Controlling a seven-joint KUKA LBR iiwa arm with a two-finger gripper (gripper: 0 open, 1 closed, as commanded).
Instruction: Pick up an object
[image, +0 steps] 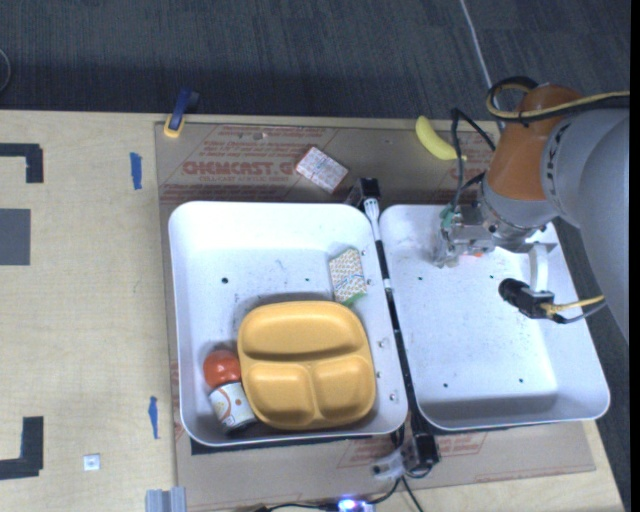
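Observation:
My gripper hangs low over the far left corner of the right bin, under the grey arm with its orange band. Nothing shows in its grasp. The left bin holds a large yellow compartment tray at the front. A small patterned packet lies just behind the tray, near the bin's right wall. A red and white round object is wedged between the tray and the front left corner.
A black plug on a yellow cable hangs over the right bin's right half. Behind the bins on the cardboard lie a patterned card and a yellow curved piece. A blue clip sits at the far left.

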